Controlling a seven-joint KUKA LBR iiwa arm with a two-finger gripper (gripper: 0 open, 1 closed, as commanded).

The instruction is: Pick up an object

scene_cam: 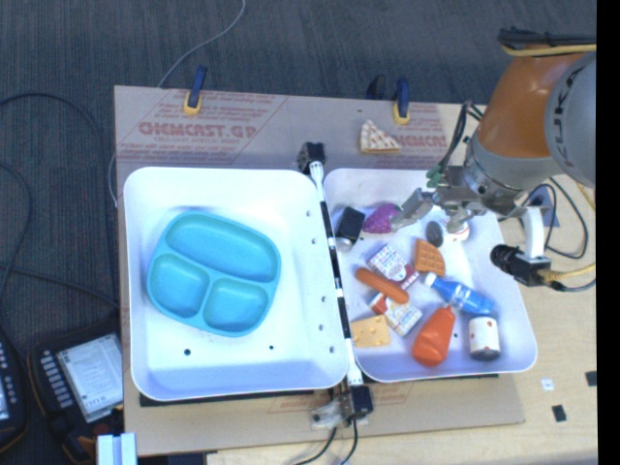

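Two shallow white bins sit side by side on the worktop (194, 114). The left bin (145, 289) holds a blue divided plate (213, 271) lying flat near its middle. The right bin (518, 342) is crowded with small objects: a black block (349, 223) at its far left, a purple piece (383, 217) just beside it, a small printed packet (387, 259), an orange wedge (429, 257), a long orange carrot-like stick (380, 283), a blue bottle (463, 296) lying on its side, an orange bottle (435, 335), a tan cracker-like square (370, 331) and a small white can (483, 336) near the right corner. The gripper (438, 206) hangs over the far part of the right bin, above the purple piece and the wedge; whether it is open or has hold of anything cannot be told. A slice-shaped toy (379, 138) lies on the worktop beyond the bins.
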